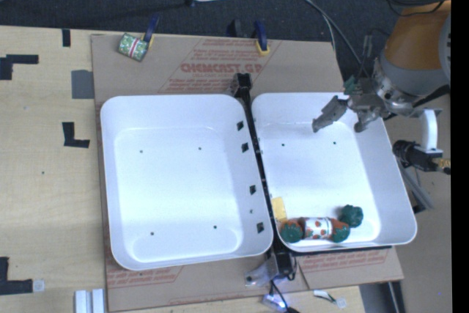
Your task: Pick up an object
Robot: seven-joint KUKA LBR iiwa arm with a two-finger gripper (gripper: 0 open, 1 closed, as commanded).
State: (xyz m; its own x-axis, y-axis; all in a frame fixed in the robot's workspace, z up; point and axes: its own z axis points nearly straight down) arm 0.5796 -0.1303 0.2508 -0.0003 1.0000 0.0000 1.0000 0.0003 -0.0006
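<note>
Pincer, fingers spread and holding nothing, hangs over the right bin's far end while the toy cluster (long axis crosswise) lies well apart along the near wall.

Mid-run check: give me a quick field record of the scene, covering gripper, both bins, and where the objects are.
gripper: open, fingers spread, holding nothing, above the right bin's far end
right bin: objects clustered at its near edge
objects: green-ended toy, dark green lump, small yellow piece
left bin: white, beside the right bin
off-bin: small green box on the board
grasp status: not yet made
</note>
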